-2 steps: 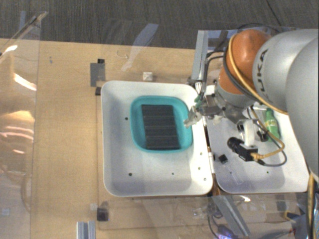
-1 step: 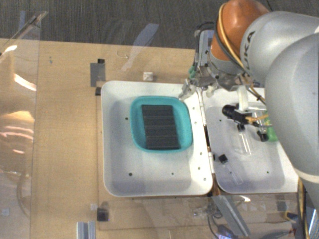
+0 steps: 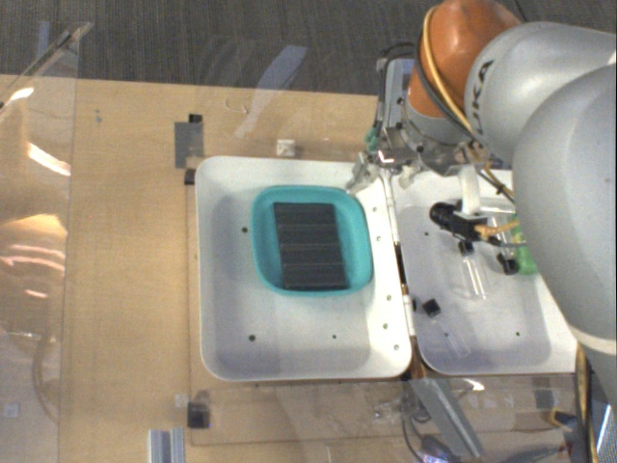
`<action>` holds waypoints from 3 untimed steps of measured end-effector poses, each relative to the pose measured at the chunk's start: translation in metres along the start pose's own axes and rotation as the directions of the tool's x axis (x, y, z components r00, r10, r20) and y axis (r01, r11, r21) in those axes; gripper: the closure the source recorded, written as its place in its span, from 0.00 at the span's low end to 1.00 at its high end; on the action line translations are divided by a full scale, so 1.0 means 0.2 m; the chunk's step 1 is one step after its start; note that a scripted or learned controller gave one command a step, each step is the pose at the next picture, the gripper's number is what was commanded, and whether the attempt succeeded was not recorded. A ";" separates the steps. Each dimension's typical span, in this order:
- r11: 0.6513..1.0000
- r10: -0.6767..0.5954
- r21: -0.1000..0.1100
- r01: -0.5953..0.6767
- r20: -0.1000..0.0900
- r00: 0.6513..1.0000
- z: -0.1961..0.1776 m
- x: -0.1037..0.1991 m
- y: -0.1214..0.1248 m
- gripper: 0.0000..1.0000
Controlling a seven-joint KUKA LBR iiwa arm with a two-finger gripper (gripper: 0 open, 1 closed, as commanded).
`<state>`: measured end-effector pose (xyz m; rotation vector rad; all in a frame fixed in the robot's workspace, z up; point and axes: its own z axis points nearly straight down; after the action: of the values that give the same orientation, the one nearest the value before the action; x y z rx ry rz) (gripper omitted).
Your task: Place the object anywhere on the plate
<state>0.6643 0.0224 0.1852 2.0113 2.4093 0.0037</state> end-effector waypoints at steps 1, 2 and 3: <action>1.000 0.000 0.000 0.000 0.000 1.000 0.00 0.00 0.00 0.00; 1.000 0.000 0.000 0.000 0.000 1.000 0.00 0.00 0.00 0.00; 1.000 0.000 0.000 0.000 0.000 1.000 0.00 0.00 0.00 0.00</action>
<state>0.6644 0.0224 0.1853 2.0113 2.4092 0.0039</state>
